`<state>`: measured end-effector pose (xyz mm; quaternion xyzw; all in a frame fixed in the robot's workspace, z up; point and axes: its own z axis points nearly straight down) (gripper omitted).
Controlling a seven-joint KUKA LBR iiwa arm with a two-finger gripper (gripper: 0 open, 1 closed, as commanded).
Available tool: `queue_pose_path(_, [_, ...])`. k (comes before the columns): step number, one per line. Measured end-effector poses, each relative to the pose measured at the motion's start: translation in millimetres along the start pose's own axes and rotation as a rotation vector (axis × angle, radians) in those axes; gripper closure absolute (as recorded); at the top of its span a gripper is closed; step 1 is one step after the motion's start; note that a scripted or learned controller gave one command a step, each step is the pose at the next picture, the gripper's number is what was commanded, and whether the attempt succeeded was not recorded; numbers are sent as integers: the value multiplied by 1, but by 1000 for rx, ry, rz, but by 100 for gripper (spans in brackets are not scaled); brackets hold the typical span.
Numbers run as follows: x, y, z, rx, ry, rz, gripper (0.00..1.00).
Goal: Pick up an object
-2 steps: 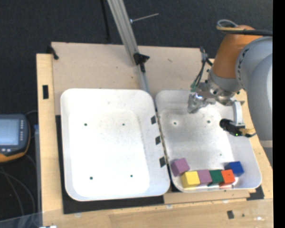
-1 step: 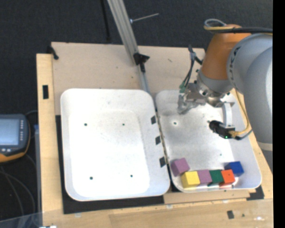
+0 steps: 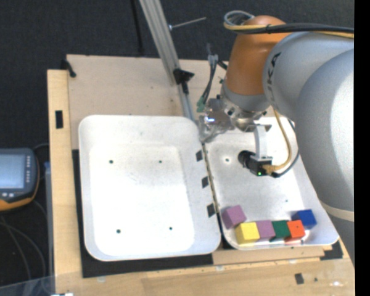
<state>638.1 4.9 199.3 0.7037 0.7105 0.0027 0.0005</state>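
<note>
smooth grey arm (image 3: 324,97) above small coloured cubes (image 3: 265,229) in shallow white bin (image 3: 250,193); pincer (image 3: 211,124) at far corner, state unclear

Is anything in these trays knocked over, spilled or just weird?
Nothing looks spilled or broken. The one oddity: all the coloured blocks crowd against the near wall of the right bin, while the gripper sits at that bin's far left corner, well away from them.

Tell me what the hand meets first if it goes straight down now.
Likely the hand meets the right bin near its far corner, on bare floor or the rim beside the left bin; depth is unclear. The purple block lies well off that line.
</note>
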Motion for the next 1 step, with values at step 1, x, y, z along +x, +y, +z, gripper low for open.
queue_pose_path(1, [70,-37,3,7,-1,1,100])
